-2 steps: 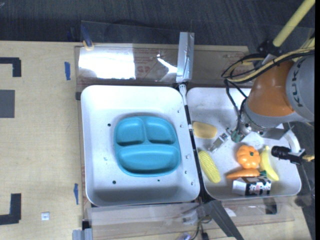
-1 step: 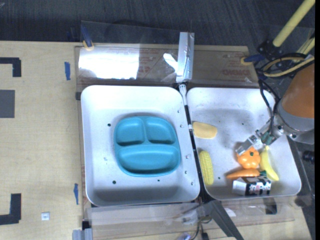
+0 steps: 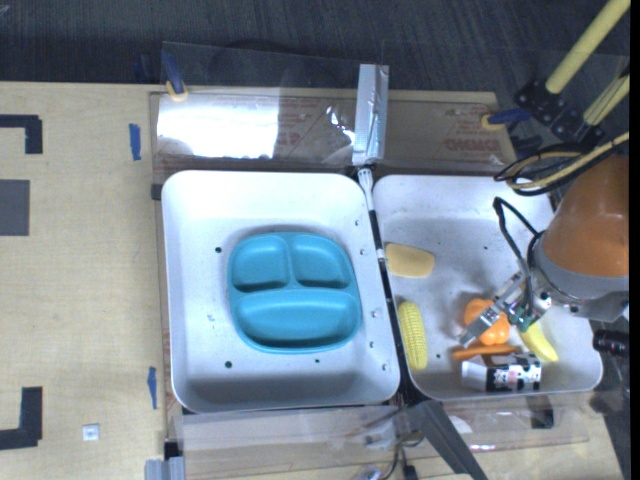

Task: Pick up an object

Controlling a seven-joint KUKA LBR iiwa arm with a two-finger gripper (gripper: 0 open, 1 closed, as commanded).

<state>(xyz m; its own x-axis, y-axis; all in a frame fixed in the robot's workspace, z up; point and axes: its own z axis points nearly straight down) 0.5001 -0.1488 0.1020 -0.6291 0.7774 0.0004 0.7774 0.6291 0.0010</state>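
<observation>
The gripper [image 3: 497, 318] is lowered into the right bin [image 3: 440, 193], among small toys; whether anything is held cannot be told, so the pick is judged unfinished. An orange piece [image 3: 480, 310] lies right at it, with a ridged yellow corn [image 3: 412, 334] and a smooth tan lump [image 3: 409, 260] nearby. A glossy blue divided tray [image 3: 294, 290] sits in the left bin [image 3: 190, 268].

tray [image 3: 293, 290] in left bin [image 3: 190, 268] | corn [image 3: 412, 334], bottle [image 3: 502, 375] in right bin [image 3: 440, 208]
</observation>
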